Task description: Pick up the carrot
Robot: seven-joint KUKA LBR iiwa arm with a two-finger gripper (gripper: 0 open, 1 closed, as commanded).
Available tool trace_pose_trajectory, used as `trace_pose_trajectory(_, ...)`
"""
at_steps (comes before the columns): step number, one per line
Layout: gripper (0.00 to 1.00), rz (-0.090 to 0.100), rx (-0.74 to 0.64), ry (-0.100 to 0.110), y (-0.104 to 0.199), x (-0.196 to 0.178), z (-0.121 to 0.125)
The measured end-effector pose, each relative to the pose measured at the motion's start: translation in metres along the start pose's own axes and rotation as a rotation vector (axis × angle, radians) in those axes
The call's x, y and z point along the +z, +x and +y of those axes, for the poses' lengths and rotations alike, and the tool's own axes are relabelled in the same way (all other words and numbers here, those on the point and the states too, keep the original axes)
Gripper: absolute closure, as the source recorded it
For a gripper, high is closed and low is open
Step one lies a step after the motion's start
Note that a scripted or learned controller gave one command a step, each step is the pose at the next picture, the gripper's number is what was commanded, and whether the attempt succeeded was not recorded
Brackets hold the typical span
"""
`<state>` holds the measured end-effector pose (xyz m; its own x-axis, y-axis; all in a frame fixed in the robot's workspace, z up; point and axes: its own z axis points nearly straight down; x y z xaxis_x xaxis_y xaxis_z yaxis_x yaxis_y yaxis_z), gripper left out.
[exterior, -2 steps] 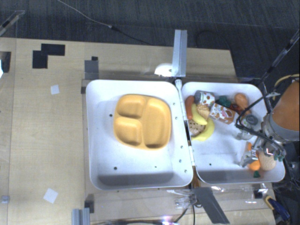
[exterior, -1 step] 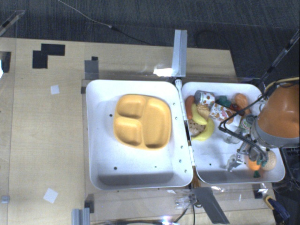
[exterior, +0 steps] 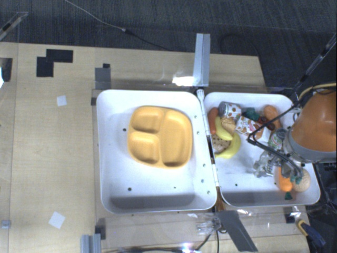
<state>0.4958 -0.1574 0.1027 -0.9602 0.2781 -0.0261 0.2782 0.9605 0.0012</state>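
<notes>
Reach step: tool (exterior: 269,165) low in the right bin (exterior: 231,194), finger state unclear (cannot tell), carrot (exterior: 285,184) just beside it toward the bin's near corner; next, centre over it and close.

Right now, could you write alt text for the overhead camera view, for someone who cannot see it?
A grey robot arm's gripper hangs low in the right white bin, just left of an orange carrot, with a banana and a small can among the toy foods nearby. The left white bin holds a yellow divided plate.
</notes>
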Motion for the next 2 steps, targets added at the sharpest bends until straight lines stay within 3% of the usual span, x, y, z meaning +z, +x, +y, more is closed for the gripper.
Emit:
trace_pose_trajectory(1, 1.00, 0.013, -0.005, -0.001, 0.013, -0.068, 0.033)
trace_pose_trajectory(2, 1.00, 0.015, 0.098, 0.001, 0.011, -0.094, 0.025)
